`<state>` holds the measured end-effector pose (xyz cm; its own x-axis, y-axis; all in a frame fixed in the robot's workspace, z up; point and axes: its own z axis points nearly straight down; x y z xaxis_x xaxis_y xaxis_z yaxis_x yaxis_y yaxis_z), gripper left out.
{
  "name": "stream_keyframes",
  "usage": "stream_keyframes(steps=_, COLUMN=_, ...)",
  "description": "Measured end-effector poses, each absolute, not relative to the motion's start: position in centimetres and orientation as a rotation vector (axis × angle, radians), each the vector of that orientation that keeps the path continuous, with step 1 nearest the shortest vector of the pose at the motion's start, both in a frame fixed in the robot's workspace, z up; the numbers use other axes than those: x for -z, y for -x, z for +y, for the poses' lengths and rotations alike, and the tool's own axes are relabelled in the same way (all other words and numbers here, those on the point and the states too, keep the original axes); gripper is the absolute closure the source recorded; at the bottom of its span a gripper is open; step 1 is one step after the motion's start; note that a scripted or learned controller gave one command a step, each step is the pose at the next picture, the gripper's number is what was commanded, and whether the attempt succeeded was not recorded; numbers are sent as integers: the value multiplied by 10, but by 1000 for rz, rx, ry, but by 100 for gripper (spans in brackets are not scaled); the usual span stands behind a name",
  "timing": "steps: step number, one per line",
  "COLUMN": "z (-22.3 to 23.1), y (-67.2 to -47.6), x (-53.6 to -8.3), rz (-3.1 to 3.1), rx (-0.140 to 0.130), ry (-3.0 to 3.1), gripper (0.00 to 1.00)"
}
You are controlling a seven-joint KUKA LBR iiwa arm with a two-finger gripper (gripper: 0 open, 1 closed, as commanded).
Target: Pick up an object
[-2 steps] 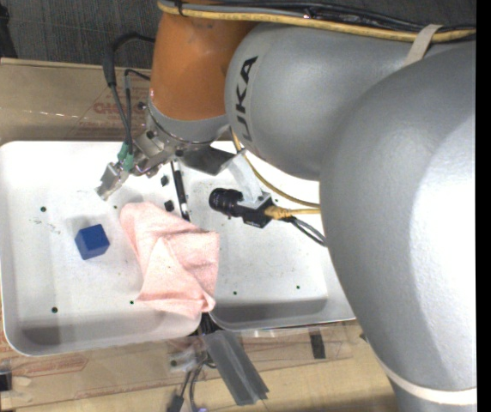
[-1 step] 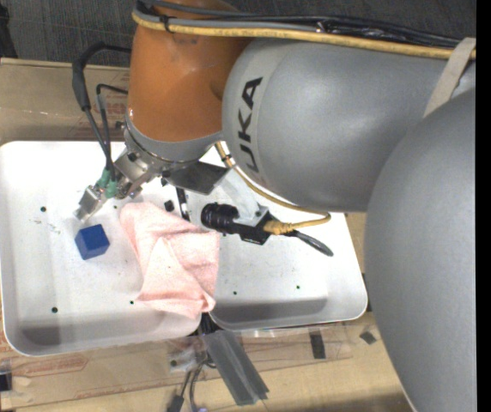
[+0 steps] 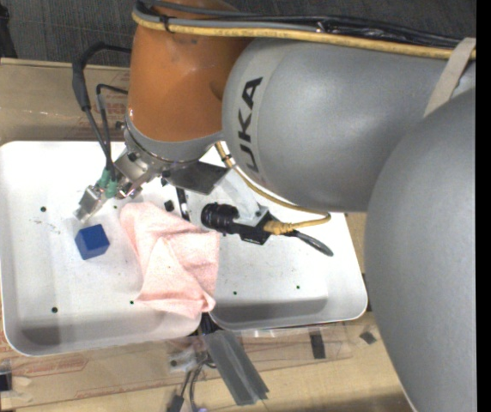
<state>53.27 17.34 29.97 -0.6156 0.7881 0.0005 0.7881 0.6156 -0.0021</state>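
End effector (image 3: 91, 202) lowered into the left bin (image 3: 22, 230), finger state not discernible, blue cube (image 3: 93, 241) seen just below its tip, pink cloth (image 3: 172, 264) crumpled beside the cube, draped toward the bins' divide, arm (image 3: 314, 118) looming overhead.

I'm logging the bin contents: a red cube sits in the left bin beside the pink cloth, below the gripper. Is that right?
Not quite: the cube is blue, not red, as the camera view shows. It does sit in the left bin beside the pink cloth, below the gripper.

The bench (image 3: 39, 88) of pale wood carries two shallow white bins, the left bin (image 3: 22, 256) touching the right bin (image 3: 340, 303).
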Motion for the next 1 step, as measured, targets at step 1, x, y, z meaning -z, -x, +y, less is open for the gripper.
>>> stream_keyframes(steps=1, z=191, y=-476, x=-308, rz=-2788, rx=-4, ry=1445, gripper=0)
